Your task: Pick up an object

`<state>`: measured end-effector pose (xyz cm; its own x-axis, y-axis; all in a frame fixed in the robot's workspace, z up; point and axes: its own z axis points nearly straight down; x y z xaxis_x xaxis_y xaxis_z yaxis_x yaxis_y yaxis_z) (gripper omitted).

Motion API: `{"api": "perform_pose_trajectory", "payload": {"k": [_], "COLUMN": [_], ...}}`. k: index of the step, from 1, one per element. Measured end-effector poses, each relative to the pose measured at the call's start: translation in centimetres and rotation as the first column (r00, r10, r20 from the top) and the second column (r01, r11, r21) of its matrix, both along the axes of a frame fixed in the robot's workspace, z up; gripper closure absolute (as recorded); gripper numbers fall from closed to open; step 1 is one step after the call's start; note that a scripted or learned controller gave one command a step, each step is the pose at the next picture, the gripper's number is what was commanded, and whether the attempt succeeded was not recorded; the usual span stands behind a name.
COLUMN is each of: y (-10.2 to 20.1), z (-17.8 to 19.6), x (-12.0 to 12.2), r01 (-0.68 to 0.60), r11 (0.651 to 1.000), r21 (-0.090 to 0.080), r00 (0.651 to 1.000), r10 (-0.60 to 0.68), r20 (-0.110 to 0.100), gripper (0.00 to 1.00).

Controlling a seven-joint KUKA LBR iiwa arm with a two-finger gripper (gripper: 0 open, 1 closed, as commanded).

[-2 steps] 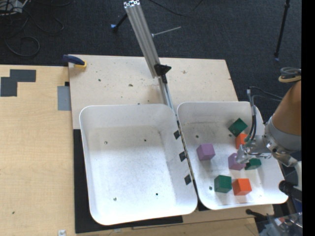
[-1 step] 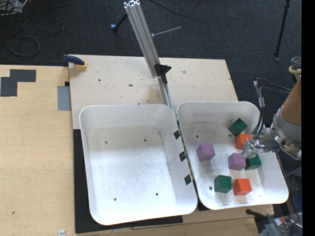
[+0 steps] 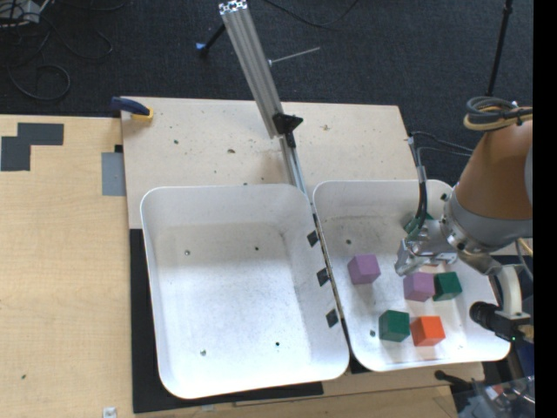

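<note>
My end effector point(image 3: 424, 258) hangs low in the right bin point(image 3: 374, 200), just above and touching the upper edge of a purple cube point(image 3: 419, 286). From this slanted view I cannot tell how wide it stands, and I see no cube caught in it.

The blocks all lie in the right bin. A second purple cube point(image 3: 364, 268) sits to the left of my end effector, a little apart from it. A dark green cube point(image 3: 448, 285) rests just beside the first purple cube, on its right, apparently touching it. Nearer the front rim, another dark green cube point(image 3: 394, 325) and an orange cube point(image 3: 428, 330) sit side by side, close together.

The left bin point(image 3: 165, 207) shows a speckled white floor. Both bins rest on the desk point(image 3: 218, 138), their inner rims meeting along a seam with small black clips point(image 3: 323, 277). A slanted aluminium rail point(image 3: 254, 68) rises from behind that seam, and a small blue and yellow clamp point(image 3: 132, 107) lies at the desk's far left corner.
</note>
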<state>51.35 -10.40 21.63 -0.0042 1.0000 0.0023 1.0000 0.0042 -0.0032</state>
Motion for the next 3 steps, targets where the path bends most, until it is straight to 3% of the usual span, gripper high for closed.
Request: {"api": "perform_pose_trajectory", "payload": {"k": [1,3], "y": [5.4,14.5], "z": [-0.6,-0.3], "x": [2.6,5.5], "r01": [-0.001,0.0], "r11": [1.0,1.0], "r21": [0.0,-0.001], "r00": [1.0,1.0], "r10": [0.001,0.0], "r20": [0.001,0.0], "gripper": [1.0,1.0]}}
